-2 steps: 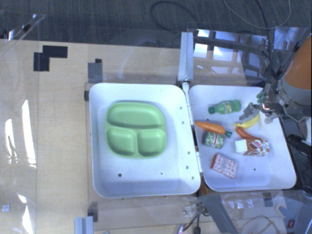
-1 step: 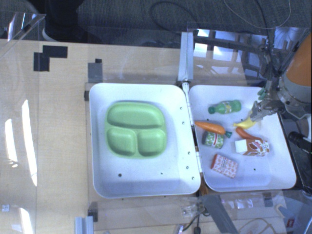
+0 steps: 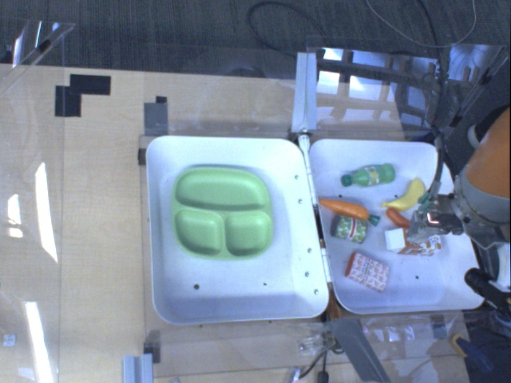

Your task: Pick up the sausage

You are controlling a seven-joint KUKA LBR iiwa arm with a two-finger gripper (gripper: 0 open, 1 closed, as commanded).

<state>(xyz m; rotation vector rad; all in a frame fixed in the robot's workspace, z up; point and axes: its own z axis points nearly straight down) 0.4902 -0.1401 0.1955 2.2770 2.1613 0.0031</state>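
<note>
Pincer (image 3: pixel 421 216) is sitting low in the right bin (image 3: pixel 415 294), near that bin's right wall; whether it is open or closed, cannot tell, the tip being a small metallic blur. The grey arm with its orange band (image 3: pixel 485 174) is entering from the right edge and crowding that side of the bin.

Sausage (image 3: pixel 398 218), short, reddish and smooth, is lying just left of the pincer tip, close enough that contact cannot be judged. It is not visibly held. A small white block (image 3: pixel 394 238) is lying just near of the sausage, and a flat red-and-white packet (image 3: pixel 421 247) is lying under the pincer.

Yellow banana (image 3: pixel 407 195), curved, is resting just far of the sausage. Green bottle (image 3: pixel 369 175), glossy plastic, is lying on its side toward the far wall. Orange carrot (image 3: pixel 345 208), tapered, is lying toward the bin's left wall, with a small green-labelled can (image 3: pixel 350 228) just near of it. A red patterned box (image 3: pixel 368 271), rectangular and tilted, is lying apart toward the near side.

Things are clustering mid-bin; the near strip of white floor is offering the most open room.

Left bin (image 3: pixel 207 298) is carrying a green compartment tray (image 3: pixel 222 211), matte, rounded corners, three wells. Both bins are sitting side by side on the pale wood desk (image 3: pixel 72 238), rims touching at the centre.
</note>
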